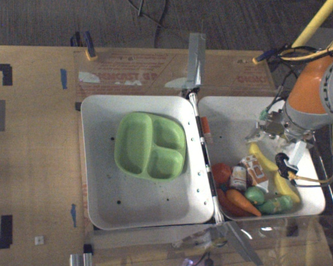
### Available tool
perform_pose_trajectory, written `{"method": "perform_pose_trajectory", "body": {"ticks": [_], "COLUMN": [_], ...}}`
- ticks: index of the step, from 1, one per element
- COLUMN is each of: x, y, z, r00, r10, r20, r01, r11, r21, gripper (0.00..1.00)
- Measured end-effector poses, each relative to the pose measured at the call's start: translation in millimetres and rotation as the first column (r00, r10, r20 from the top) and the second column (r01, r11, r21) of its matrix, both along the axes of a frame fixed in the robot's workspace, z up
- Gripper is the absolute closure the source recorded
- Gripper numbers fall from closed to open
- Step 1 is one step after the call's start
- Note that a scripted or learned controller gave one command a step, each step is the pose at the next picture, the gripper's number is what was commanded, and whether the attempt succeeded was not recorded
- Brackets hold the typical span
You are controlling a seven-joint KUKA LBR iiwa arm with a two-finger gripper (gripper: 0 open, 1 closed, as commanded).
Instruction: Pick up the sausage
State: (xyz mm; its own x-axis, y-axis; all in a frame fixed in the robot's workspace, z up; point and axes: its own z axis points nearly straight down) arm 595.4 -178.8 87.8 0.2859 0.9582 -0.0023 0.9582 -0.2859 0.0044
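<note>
Near edge of right bin [233, 121], along its near wall: dark red sausage [227, 206] at the near-left corner, lying mostly under the carrot [243, 201], touching it. Only its curved lower edge shows. Right of the carrot: lime [255, 195], then a green veg piece [277, 205] toward the near-right corner. Just behind these: tomato [222, 173] against the left wall, small jar [238, 178] beside it, carton [256, 169] tilted next to the jar. Banana [272, 168] runs diagonally from bin centre toward the near-right corner.

End effector [273, 127] sits over the far-right part of the right bin, above the banana's far end, well apart from the sausage. Fingers too cluttered to read, cannot tell the opening; nothing visibly held. Black cable connector [283, 164] hangs off the wrist over the banana. Orange band [313, 90] on the arm at the right edge.

Left bin [94, 165]: green divided plate [151, 146] in the centre, three compartments, shifted toward the far-right.

Far side of tabletop [33, 148]: metal bracket [194, 60] standing behind the seam between bins, blue clamp [89, 44] near the far-left.
</note>
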Motion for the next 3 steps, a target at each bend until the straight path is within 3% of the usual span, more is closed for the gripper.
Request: {"method": "perform_pose_trajectory", "body": {"ticks": [1, 2, 3], "x": [-26, -114, -106], "y": [1, 27, 85], "z": [26, 1, 1], "r00": [1.0, 0.97, 0.782], "r10": [0.006, -0.243, -0.623], "r20": [-0.005, 0.006, 0.012], "r01": [-0.006, 0.243, 0.623], "r11": [1.0, 0.97, 0.782], "r21": [0.005, 0.004, 0.007], "gripper": [0.0, 0.0, 0.0]}}
